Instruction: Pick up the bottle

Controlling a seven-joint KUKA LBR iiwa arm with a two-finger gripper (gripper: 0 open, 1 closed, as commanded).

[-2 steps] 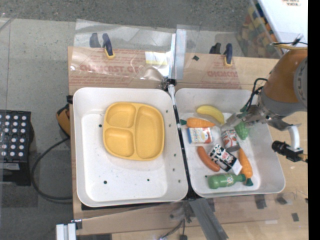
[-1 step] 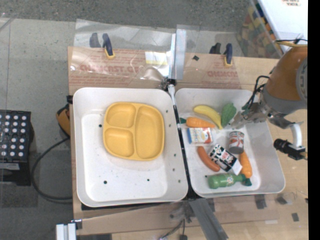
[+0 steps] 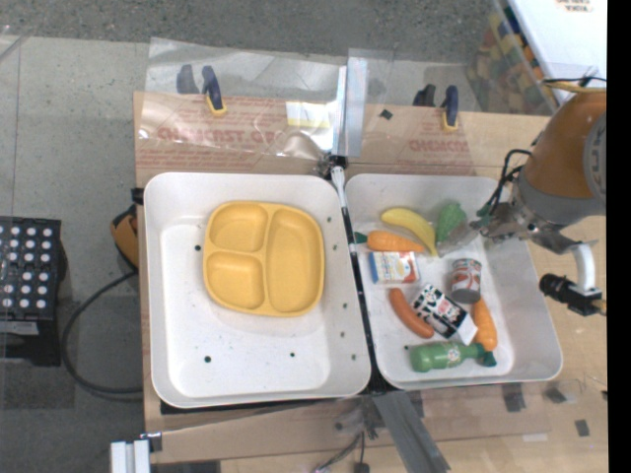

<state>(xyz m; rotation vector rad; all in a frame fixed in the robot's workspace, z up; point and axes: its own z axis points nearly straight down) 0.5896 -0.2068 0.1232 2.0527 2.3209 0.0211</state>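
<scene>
The end effector (image 3: 491, 221) sits low over the far right part of the right bin (image 3: 537, 348), at the end of the grey arm (image 3: 572, 161) with its orange band; it is too small and dark here to tell whether it is released or clenched, and nothing can be made out in it. Just left of it lie a green vegetable (image 3: 451, 219) and a banana (image 3: 411, 227), and just nearer stands a small can (image 3: 465, 279).

The bottle (image 3: 444, 356), green with a white label, lies on its side along the near edge of the same bin, well apart from the end effector and toward the near left of it. Its long axis runs roughly left to right. An orange carrot (image 3: 484, 324) touches it from the far right, and a black and white carton (image 3: 440, 308) lies close on its far side.

The move ahead probably calls for a reach toward the near edge, over the can, with a grip set across the bottle's axis. The left bin (image 3: 168, 363) holds a yellow divided plate (image 3: 264, 258).
</scene>
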